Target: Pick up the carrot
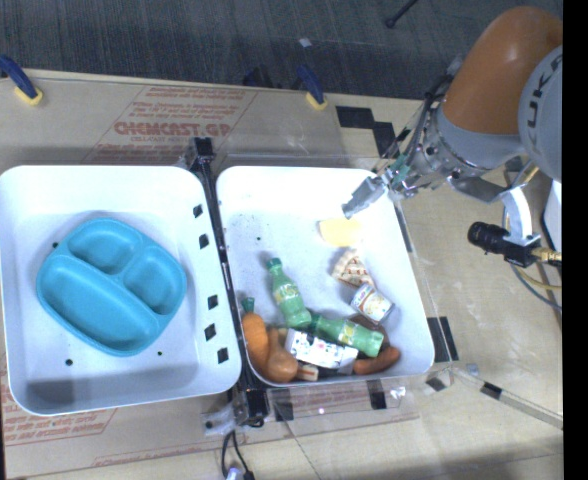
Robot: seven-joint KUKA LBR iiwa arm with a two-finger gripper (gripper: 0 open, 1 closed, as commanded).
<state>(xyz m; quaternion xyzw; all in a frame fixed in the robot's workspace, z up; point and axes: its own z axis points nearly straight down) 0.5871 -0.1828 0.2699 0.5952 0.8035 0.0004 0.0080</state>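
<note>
Cardboard-covered bench point(174, 118), two white bins point(34, 268)

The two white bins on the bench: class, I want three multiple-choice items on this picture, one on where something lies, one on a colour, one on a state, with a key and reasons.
1. Where does the carrot lie?
A. In the left bin, on the tray
B. In the right bin, near its front left corner
C. On the bench outside both bins

2. What colour is the divided tray in the left bin?
A. Blue
B. Red
C. Yellow

3. What is the state of the task at this moment?
A. The carrot is lifted above the bins
B. The carrot rests on the tray
C. The carrot lies in its bin, the gripper far from it at the back right edge

Key: 1 B, the orange carrot sits beside the green bottles at the right bin's front left. 2 A, the tray is plainly blue. 3 C, the gripper hangs over the far rim, apart from the carrot.
</note>
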